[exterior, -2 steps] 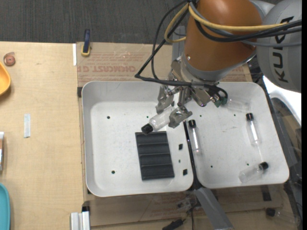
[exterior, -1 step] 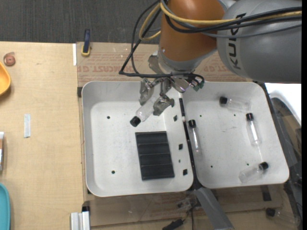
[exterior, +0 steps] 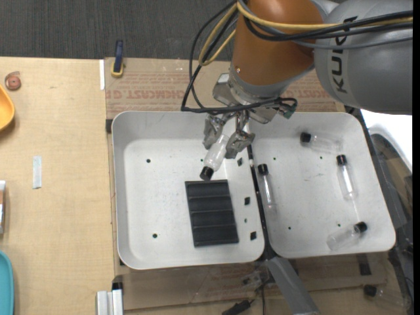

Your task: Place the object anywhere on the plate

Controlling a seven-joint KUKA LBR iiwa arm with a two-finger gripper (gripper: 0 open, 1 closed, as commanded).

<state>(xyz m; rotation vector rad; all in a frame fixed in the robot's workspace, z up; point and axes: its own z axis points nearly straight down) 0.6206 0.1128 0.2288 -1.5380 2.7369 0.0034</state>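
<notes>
A black ribbed plate (exterior: pixel 211 212) lies flat in the left bin (exterior: pixel 141 195), near its right wall. Just above the plate's far edge hangs a clear tube with a black cap (exterior: pixel 214 158), tilted with the cap pointing down and left. My gripper (exterior: pixel 227 138) is shut on the tube's upper end, with one finger on each side. The cap end sits a little beyond the plate's top left corner. The orange wrist band and the cables hide the gripper's upper part.
The right bin (exterior: pixel 315 202) holds several more clear black-capped tubes: one (exterior: pixel 265 185) along the divider, one (exterior: pixel 345 176) at the right, one (exterior: pixel 346 235) near the front corner. A blue clip (exterior: pixel 119 56) lies behind the bins. The wooden bench (exterior: pixel 52 176) is on the left.
</notes>
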